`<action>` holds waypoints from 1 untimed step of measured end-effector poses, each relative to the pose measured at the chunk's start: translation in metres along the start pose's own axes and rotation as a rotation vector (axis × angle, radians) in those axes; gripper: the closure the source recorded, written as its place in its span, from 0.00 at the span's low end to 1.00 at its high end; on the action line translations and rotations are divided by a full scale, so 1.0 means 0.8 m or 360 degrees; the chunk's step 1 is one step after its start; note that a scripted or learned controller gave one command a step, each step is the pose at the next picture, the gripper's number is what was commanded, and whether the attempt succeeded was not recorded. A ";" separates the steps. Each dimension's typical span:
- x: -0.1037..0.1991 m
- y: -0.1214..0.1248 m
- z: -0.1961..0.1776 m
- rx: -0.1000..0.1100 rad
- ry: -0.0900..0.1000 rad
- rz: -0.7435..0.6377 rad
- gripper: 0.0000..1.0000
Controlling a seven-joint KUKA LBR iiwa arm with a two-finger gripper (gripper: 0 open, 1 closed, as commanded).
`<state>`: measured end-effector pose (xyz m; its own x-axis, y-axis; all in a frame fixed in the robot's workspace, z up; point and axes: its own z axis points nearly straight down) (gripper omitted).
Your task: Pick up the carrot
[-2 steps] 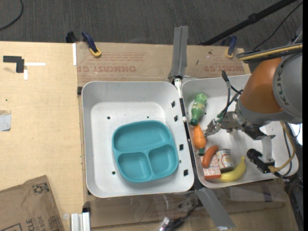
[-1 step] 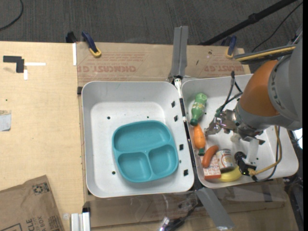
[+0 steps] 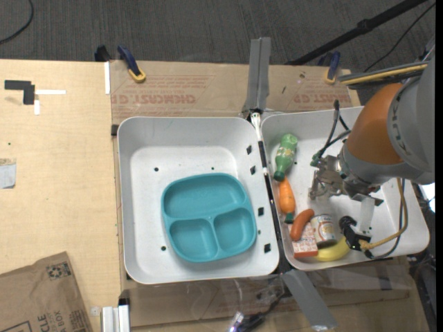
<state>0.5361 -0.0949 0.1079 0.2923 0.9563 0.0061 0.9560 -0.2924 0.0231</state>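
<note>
The carrot (image 3: 285, 198), short and orange, lies along the left wall of the right bin (image 3: 408, 237), just below a green bottle (image 3: 285, 155). My gripper (image 3: 321, 185) hangs over the middle of that bin, to the right of the carrot and apart from it. Nothing is visibly held. The grey arm with its orange band (image 3: 374, 133) reaches in from the right and hides the bin floor beneath it.
A reddish sausage-shaped item (image 3: 302, 223), a small can (image 3: 323, 229), a red box (image 3: 304, 246) and a banana (image 3: 332, 252) crowd the right bin's front. The left bin (image 3: 138, 185) holds a teal divided plate (image 3: 208, 216). Cables (image 3: 377, 241) trail near the wrist.
</note>
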 end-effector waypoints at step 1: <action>-0.056 0.019 0.004 0.0001 0.0024 0.0018 1.00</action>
<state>0.5373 -0.1425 0.1046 0.3027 0.9529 0.0212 0.9527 -0.3031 0.0222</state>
